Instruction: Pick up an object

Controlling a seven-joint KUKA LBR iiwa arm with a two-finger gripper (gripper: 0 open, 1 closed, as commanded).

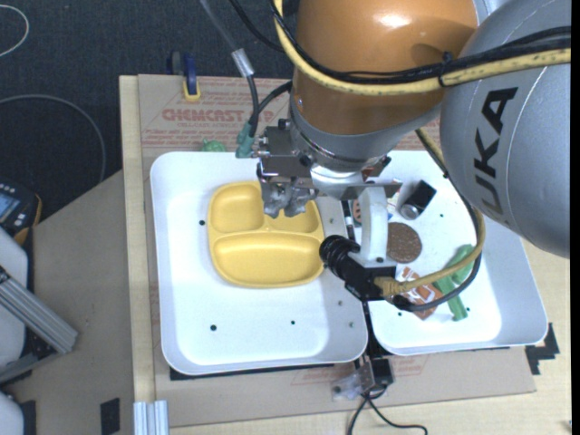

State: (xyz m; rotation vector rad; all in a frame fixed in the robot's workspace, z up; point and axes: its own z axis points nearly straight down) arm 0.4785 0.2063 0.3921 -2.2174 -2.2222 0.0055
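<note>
- Foreground: the left bin (181, 333), a shallow white tray, carries bare floor along its near side; a few dark specks lie on it.
- Centre of the left bin: a yellow divided dish (258, 243), two compartments, lies flat with its partition running across. It is the likeliest target for the pick.
- Right bin (507, 324): a brown disc (403, 241), a green strip (458, 284), a small dark cylinder (419, 198) and some orange-and-white pieces sit close together, partly behind a looping cable (453, 275) and a black fitting (340, 256).
- Above the dish: the gripper (288, 198) hangs over the dish's far compartment, at its right-hand rim. Whether it is spread or closed cannot be read from this angle, and nothing can be seen held in it.
- Behind: the orange band (381, 34) and grey arm (517, 125) cover the far right of the bench.
- Risk 1: the dish is broad, smooth and shallow. A grasp would have to pinch a thin rim or the partition; a descent into the open compartment would likely close on nothing.
- Risk 2: an off-centre hold at the rim could let the dish tilt and slip out on lifting.
- Risk 3: the metal tip appears near the rim; pressing down there could tip or skid the dish.
- Risk 4: the slack cable draped over the right bin could drag the small items as the arm moves.
</note>
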